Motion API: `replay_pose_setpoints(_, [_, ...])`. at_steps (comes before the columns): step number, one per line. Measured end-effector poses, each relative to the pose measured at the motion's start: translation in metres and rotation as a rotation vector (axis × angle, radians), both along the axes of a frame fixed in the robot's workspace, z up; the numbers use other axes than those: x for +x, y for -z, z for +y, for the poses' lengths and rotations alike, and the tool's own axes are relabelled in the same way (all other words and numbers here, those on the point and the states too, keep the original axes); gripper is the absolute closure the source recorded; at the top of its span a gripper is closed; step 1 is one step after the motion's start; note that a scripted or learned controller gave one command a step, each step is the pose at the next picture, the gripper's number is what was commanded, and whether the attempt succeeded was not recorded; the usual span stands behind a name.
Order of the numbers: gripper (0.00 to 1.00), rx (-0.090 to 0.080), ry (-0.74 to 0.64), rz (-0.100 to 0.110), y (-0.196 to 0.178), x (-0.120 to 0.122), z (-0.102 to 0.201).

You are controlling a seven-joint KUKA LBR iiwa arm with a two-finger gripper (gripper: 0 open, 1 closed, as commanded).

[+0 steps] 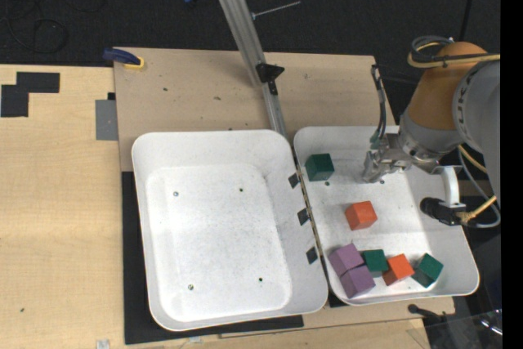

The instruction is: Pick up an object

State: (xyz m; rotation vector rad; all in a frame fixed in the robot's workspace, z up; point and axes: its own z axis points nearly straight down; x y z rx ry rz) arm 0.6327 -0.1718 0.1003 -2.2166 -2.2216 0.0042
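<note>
My gripper hangs low over the back middle of the right bin, pointing down, with no object seen in it. A dark green cube lies a short way to its left. An orange-red cube sits just in front of it on the bin floor. Along the bin's front edge lie two purple blocks, a small green block, an orange cube and another green cube.
The left bin stands beside the right one, with black clips along their shared rim. A slanted aluminium bar rises behind the bins. The arm's grey and orange body stands at the right, with cables beside it.
</note>
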Motion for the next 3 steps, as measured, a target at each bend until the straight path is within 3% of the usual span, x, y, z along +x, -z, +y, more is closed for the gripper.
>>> replay_pose_setpoints(3, [1.00,-0.002,-0.001,-0.008,-0.132,0.005,-0.004])
